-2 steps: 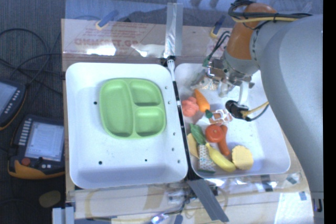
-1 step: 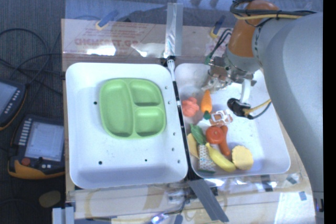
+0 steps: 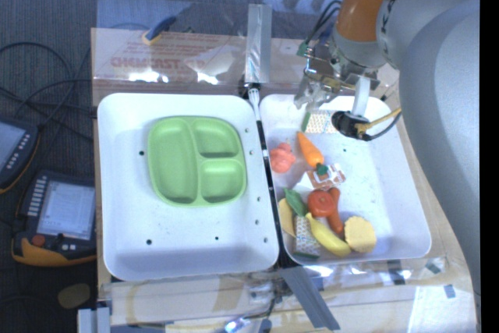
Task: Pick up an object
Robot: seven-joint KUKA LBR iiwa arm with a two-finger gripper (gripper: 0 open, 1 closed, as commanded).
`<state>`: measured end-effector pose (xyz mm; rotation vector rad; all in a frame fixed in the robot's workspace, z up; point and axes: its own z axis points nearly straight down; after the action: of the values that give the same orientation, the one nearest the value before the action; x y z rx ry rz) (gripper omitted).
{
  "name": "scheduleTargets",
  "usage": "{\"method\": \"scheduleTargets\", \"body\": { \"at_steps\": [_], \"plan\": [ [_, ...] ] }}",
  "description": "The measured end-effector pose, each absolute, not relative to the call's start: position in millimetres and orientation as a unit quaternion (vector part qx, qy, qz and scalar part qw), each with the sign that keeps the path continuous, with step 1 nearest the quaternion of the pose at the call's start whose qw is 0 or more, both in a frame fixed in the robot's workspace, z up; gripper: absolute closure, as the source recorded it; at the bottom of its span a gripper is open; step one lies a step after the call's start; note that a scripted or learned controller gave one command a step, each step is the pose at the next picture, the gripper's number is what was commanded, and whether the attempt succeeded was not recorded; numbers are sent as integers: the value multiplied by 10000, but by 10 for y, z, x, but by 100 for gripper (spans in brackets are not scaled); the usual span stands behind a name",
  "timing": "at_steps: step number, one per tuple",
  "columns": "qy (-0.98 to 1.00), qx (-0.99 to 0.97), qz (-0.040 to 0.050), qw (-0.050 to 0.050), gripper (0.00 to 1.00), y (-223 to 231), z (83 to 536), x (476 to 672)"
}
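One smooth orange carrot (image 3: 309, 149), tapered, lies in the right bin (image 3: 405, 191) just below the end effector (image 3: 312, 99); finger state cannot be told; one glossy green three-compartment tray (image 3: 196, 160) sits left of the carrot.

Overall light: bright and even, from above; colours read clearly across both bins
Left bin (image 3: 125, 230): white floor near blown out; faint soft shadow along the inner wall at 9 o'clock; the green tray (image 3: 196, 160) throws almost no shadow
Right bin (image 3: 405, 207): equally bright; small soft shadows under the toy food at 6 o'clock
Glare: strong white reflections on the clear plastic sheet (image 3: 179, 58) at 12 o'clock; more glints on the metal strip (image 3: 257, 39) between the bins and along the worktop's front edge at 6 o'clock
Arm (image 3: 444, 35): large grey bulk at 3 o'clock, soft and out of focus; orange band sharper
Sharpness: moderate; fine detail on small items smeared; carpet at 9 o'clock darker, slightly grainy
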<state>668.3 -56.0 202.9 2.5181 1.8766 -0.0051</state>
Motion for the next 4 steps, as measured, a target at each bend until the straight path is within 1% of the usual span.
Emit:
{"method": "scheduleTargets", "body": {
  "at_steps": [1, 2, 3, 4],
  "plan": [
    [5972, 8021, -23, 8, 0, -567, 2026, 6681],
    [5645, 8254, -23, -14, 0, 3, 1821, 6674],
    [4021, 9156, -30, 8, 0, -663, 1828, 6674],
    [1736, 9848, -27, -8, 0, -171, 1823, 6454]
  ]
}}
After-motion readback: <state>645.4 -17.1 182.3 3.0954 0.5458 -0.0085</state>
